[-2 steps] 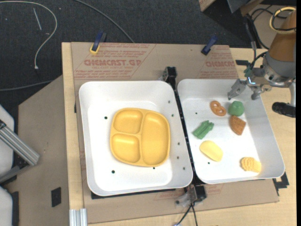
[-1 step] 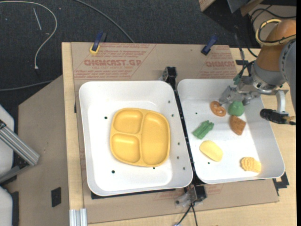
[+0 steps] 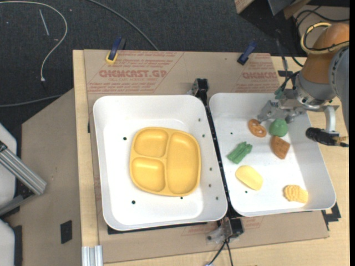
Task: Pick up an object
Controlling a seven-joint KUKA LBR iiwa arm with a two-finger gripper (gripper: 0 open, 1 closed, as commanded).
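The gripper (image 3: 275, 117) hangs over the right bin's (image 3: 316, 162) far edge, just above a green ball (image 3: 278, 128); whether it is apart or together I cannot tell. Open floor lies mid-bin. A yellow divided plate (image 3: 165, 160) sits in the left bin (image 3: 111, 126); cardboard covers the table (image 3: 89, 76)

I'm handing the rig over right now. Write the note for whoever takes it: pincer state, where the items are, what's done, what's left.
Pincer: low over the back of the right bin, right above the green ball; no item visibly held.
Right bin: pretzel beside the ball, brown piece, green vegetable, yellow lemon-like piece, corn-like piece.
Left bin: yellow divided plate.
Done: approach only. Left: grasp and lift an item.
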